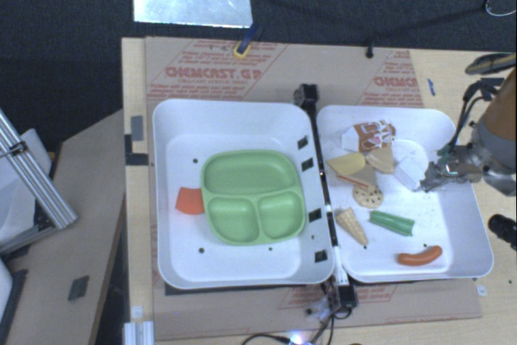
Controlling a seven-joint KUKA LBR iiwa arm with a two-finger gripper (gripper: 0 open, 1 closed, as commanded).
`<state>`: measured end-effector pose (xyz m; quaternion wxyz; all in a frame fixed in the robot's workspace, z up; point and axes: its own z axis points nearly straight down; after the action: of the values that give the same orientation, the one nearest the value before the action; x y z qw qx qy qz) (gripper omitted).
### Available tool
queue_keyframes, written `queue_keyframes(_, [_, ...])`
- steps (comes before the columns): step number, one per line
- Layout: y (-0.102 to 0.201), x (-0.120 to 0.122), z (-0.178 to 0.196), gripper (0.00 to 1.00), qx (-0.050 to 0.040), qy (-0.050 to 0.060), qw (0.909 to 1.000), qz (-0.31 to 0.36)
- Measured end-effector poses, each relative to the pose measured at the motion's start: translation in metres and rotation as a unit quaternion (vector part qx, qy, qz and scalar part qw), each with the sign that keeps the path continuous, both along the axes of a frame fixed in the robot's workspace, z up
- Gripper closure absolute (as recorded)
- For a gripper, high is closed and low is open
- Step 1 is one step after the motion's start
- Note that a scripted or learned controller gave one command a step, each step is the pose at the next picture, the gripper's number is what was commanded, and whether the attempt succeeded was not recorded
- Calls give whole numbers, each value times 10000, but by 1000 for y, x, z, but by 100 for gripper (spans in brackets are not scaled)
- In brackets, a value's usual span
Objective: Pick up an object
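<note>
Green stands out first: you have a divided green plate (249, 197) in the left bin (174, 141), well to the left of your end effector (433, 176), with an orange block (190, 201) touching the plate's left edge.

Your end effector sits low over the right bin (464, 242), near its right wall, at the end of the grey arm (494, 143) coming in from the right. You cannot tell from this view whether it is spread or pressed together, and nothing can be seen pinched in it.

Everything you could pick lies in the right bin, to the left of and below the end effector. Just beside its tip is a white piece (409, 166). Further left you have a tan wedge (382, 158), a yellow slice (347, 164) and a brown-and-white packet (373, 134) above them. A round cookie (368, 196) lies left and slightly below the tip. Below it, a green pepper (392, 222) lies at a slant, with a cone (351, 225) to its left near the bin's dividing wall. A red sausage (419, 256) is lowest, near the front wall.

Both bins rest on a cardboard sheet (218, 65) on the worktop (133, 52).
</note>
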<state>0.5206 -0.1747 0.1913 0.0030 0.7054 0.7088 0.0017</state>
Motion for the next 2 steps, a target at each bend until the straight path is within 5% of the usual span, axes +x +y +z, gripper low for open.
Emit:
queue_keyframes(1, [0,1,35,100,1,8,10000,2])
queue_keyframes(2, [49,13,31,100,17,20,10000,24])
